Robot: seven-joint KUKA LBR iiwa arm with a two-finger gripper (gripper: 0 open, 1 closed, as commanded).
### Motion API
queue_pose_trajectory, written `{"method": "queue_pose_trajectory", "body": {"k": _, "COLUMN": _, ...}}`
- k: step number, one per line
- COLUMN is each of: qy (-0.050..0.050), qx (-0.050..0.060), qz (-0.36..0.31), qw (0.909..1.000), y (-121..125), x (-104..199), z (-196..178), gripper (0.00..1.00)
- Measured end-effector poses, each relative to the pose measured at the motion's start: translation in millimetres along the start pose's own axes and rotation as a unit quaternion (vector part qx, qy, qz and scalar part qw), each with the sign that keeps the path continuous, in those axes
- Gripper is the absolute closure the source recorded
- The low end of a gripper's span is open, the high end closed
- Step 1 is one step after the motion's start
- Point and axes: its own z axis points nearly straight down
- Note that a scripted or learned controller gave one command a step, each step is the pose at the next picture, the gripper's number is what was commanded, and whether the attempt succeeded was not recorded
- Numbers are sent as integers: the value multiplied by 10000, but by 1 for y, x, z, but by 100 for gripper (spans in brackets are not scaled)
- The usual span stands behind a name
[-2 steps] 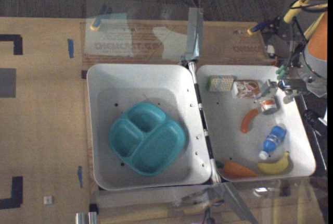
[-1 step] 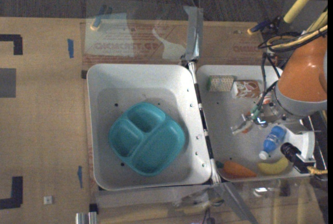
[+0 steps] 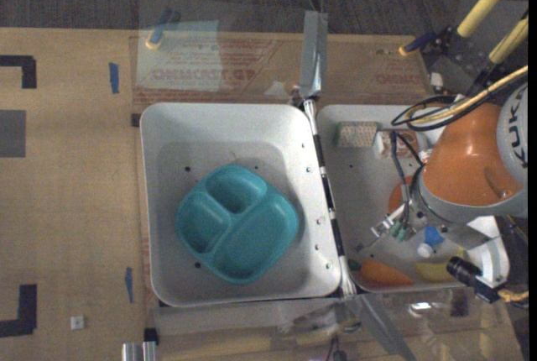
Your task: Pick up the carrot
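The carrot (image 3: 385, 272) is a short orange piece lying near the front left corner of the right bin (image 3: 352, 183). My gripper (image 3: 393, 226) hangs low over the middle of that bin, a little behind the carrot and apart from it. The orange-banded wrist (image 3: 463, 158) covers much of the bin's right side.
The left bin (image 3: 168, 141) holds a teal divided plate (image 3: 237, 222). In the right bin lie a beige sponge-like block (image 3: 358, 133) at the back, a small blue and white item (image 3: 430, 243), a yellow item (image 3: 433, 271) right of the carrot, and an orange round thing (image 3: 397, 196) partly hidden by the arm.
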Motion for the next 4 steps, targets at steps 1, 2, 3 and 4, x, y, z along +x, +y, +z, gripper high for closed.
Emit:
{"method": "queue_pose_trajectory", "body": {"k": 1, "qy": 1, "qx": -4, "qz": 5, "qw": 10000, "y": 0, "x": 0, "z": 0, "gripper": 0}}
{"method": "queue_pose_trajectory", "body": {"k": 2, "qy": 1, "qx": -4, "qz": 5, "qw": 10000, "y": 0, "x": 0, "z": 0, "gripper": 0}}
{"method": "queue_pose_trajectory", "body": {"k": 3, "qy": 0, "qx": -4, "qz": 5, "qw": 10000, "y": 0, "x": 0, "z": 0, "gripper": 0}}
{"method": "queue_pose_trajectory", "body": {"k": 4, "qy": -22, "qx": -12, "qz": -179, "qw": 9998, "y": -3, "x": -58, "z": 0, "gripper": 0}}
